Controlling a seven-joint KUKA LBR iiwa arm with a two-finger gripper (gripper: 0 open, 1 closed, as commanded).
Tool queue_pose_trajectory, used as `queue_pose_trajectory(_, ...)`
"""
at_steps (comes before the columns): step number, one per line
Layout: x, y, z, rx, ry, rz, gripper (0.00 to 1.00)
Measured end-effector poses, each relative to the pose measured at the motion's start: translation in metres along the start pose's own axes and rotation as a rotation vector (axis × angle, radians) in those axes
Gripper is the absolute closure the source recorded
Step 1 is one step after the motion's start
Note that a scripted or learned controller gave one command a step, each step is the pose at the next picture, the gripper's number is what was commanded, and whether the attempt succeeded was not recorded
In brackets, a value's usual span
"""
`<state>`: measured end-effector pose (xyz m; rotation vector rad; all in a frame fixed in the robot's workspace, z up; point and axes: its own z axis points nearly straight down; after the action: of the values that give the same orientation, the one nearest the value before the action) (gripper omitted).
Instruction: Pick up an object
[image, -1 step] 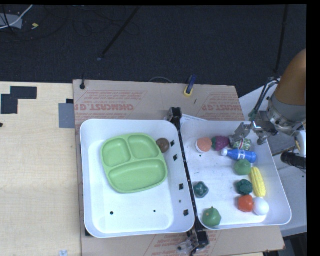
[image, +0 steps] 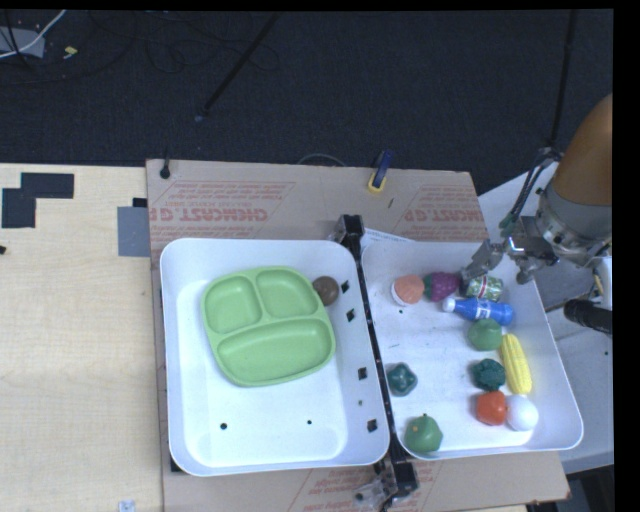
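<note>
While poised low over the far right corner of the right bin (image: 565, 425), seems aimed at the small green-and-white can (image: 487, 288), wedged between a purple toy vegetable (image: 440, 286) and a blue bottle (image: 480, 309) lying on its side with its white cap toward the bin's middle. Hard to single out cleanly, judging by that crowding: touching or nearly touching neighbours on two sides, so risks nudging the bottle or closing on two things at once. Gripper (image: 487, 264) just above the can, tilted in from the right edge; cannot tell how wide the claw stands, and nothing visibly held. Beside the purple piece, a peach-coloured round toy (image: 408, 290). Nearer the camera, looser pickings: a green ball (image: 486, 334), a yellow corn cob (image: 516, 362), a dark green lump (image: 489, 374), a red tomato (image: 491, 408) touching a white egg (image: 521, 413), a green apple (image: 424, 434), a dark teal piece (image: 402, 378). Well apart in the left bin (image: 190, 420), a green divided plate (image: 268, 325) with a brown ball (image: 325, 290) just beside its rim, out of the way.
</note>
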<state>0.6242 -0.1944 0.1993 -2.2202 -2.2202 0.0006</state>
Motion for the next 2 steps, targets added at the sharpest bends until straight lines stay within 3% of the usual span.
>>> queue_pose_trajectory(1, 0.001, -0.010, 0.052, 0.004, 0.001, -0.001, 0.00)
queue_pose_trajectory(2, -0.003, -0.004, 0.095, -0.022, -0.017, -0.002, 0.00)
